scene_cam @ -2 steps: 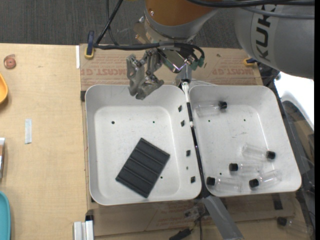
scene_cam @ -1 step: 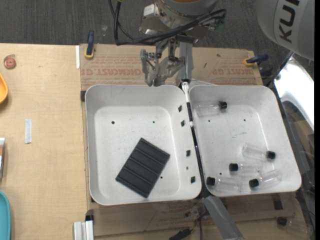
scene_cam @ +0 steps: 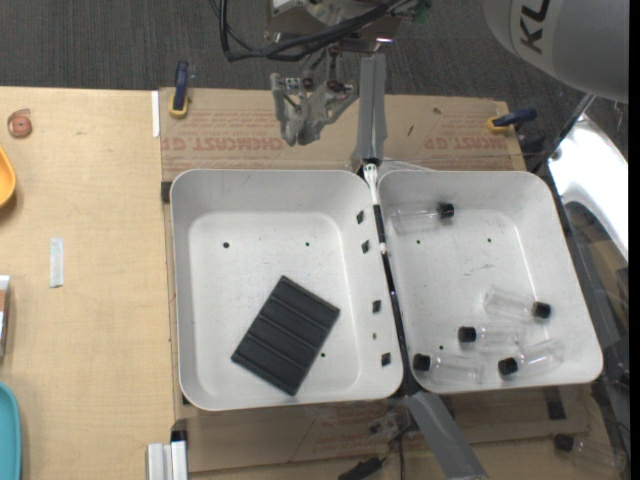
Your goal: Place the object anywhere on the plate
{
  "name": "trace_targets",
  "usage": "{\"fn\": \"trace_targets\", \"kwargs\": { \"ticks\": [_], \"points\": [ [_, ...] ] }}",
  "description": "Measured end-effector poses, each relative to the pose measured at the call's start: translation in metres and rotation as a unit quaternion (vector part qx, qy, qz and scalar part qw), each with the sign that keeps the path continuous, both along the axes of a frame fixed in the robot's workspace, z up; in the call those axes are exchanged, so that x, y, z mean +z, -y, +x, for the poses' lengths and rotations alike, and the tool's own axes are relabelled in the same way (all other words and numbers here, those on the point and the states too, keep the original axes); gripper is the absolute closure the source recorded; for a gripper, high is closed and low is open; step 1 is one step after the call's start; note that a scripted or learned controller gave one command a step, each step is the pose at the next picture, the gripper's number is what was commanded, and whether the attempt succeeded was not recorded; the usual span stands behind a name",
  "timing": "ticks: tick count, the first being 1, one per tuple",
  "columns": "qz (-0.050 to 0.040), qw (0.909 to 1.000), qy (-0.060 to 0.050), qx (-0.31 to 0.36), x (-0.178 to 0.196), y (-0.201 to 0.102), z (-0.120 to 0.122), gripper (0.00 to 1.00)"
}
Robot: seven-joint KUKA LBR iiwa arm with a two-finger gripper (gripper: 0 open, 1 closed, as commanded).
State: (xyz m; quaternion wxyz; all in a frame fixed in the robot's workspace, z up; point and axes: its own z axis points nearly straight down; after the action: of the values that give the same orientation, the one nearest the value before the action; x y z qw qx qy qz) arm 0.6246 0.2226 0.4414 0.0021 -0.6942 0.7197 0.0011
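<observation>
hanging above the far edge of the bench, the gripper (scene_cam: 303,118) sits over the cardboard strip beyond the left bin's far rim, its metal fingers pointing down with a narrow gap between them and nothing held there. the wrist and its cables are cropped by the top of the frame, and a large grey part of the arm (scene_cam: 560,18) fills the top right corner, partly out of view.

the gripper's fingers blur against the printed cardboard, so their tips are hard to trace. the clear vials in the right bin are nearly lost against the white floor; mostly their black caps give them away, and an exact count is uncertain.

the left bin (scene_cam: 200,368) holds the plate (scene_cam: 287,334), a dark ribbed rectangular slab lying flat and turned at an angle, near the bin's near edge and about midway between its side walls. it carries nothing.

the right bin (scene_cam: 545,208) holds the vials: one vial (scene_cam: 425,213) lies alone near the far left corner, and a cluster of vials (scene_cam: 495,338) lies toward the near right corner, some touching or overlapping. all of them are in the right bin, well apart from the plate and from the gripper.
</observation>
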Motion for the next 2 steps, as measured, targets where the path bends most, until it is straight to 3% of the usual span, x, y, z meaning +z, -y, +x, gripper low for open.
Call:
{"fn": "trace_targets", "kwargs": {
  "ticks": [1, 2],
  "points": [
    [0.0002, 0.9814, 0.000, 0.192, 0.000, 0.010, 0.036, 1.00],
    [0.0004, 0.8807, 0.001, 0.474, -0.001, -0.006, 0.035, 1.00]
  ]
}}
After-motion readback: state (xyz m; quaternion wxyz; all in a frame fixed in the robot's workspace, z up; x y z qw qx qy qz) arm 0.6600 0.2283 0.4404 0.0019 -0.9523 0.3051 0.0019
